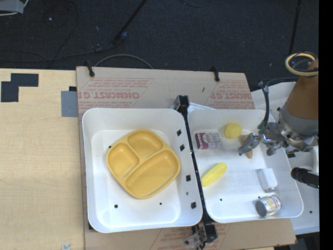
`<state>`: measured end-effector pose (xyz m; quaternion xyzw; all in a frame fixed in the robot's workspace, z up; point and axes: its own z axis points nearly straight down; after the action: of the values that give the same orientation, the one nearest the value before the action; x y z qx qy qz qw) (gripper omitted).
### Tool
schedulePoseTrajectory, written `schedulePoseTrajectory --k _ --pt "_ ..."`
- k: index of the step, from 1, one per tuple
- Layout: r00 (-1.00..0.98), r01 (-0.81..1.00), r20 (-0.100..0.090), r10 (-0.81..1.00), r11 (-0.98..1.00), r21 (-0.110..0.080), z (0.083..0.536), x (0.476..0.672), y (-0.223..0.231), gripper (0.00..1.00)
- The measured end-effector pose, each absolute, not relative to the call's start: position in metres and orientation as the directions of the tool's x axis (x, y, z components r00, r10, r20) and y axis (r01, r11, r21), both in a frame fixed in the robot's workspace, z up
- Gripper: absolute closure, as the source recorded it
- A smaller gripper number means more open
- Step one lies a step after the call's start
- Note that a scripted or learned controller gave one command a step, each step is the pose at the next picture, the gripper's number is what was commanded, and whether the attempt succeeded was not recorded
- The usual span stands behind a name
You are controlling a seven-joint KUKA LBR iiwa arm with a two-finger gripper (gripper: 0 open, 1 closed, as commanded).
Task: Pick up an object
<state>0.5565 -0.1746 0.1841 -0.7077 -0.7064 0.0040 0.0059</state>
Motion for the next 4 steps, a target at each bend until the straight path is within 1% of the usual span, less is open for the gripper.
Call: schedulePoseTrajectory --k 1,2,3,4 --pt "0.000 1.000 0.000 1.000 0.000 -0.001 0.191 0.560 -0.175 0.00" --pt "0.001 1.000 0.002 1.000 -0.001 -0.008 0.140 0.550 -0.180 0.00" --pt "0.000 1.000 0.003 1.000 0.000 -0.007 0.086 0.549 -0.179 0.00" --pt "0.003 1.000 0.002 1.000 -0.003 -0.005 0.099 0.549 -0.180 1.00"
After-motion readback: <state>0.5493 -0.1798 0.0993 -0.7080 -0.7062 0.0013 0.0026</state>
